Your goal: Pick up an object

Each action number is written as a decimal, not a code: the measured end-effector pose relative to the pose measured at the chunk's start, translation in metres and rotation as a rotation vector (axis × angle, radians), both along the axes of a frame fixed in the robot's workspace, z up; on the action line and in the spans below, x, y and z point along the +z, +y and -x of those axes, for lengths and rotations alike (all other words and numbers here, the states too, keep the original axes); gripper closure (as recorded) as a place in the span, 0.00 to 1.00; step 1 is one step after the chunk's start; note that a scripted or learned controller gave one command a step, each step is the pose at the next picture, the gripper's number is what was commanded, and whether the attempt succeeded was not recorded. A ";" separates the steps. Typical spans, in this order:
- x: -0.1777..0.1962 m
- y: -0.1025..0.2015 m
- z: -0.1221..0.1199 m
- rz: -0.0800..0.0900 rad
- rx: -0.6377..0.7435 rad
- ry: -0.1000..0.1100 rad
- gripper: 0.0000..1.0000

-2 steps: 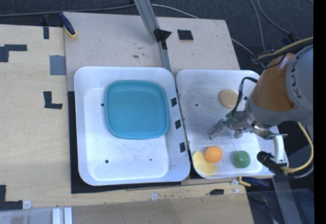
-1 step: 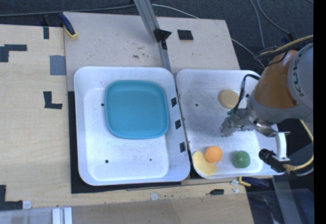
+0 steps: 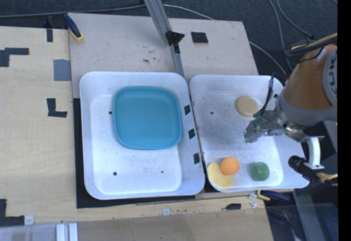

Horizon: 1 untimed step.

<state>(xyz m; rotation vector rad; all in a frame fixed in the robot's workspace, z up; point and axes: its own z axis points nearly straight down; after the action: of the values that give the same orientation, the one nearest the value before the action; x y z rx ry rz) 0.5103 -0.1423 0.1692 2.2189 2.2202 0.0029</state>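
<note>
A: Where's the two-finger gripper (image 3: 253, 135)?

B: I see it above the right white bin (image 3: 219, 97), near the tan round disc (image 3: 247, 105). Fingers, can't tell (blurry). Disc's probably light, rigid; grab across the edges.

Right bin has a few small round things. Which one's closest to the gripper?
The tan disc, near the bin's far side, just above and left of the gripper. The orange ball and green ball sit farther off along the near edge.

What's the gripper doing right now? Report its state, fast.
Gripper: over the right bin, below the beige disc; open or shut cannot be told.
</note>
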 end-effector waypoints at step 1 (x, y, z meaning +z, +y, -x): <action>0.052 0.008 -0.008 0.000 0.001 -0.001 1.00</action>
<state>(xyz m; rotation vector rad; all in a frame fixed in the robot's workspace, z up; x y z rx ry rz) 0.5182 -0.1345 0.2214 2.2176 2.2209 0.0039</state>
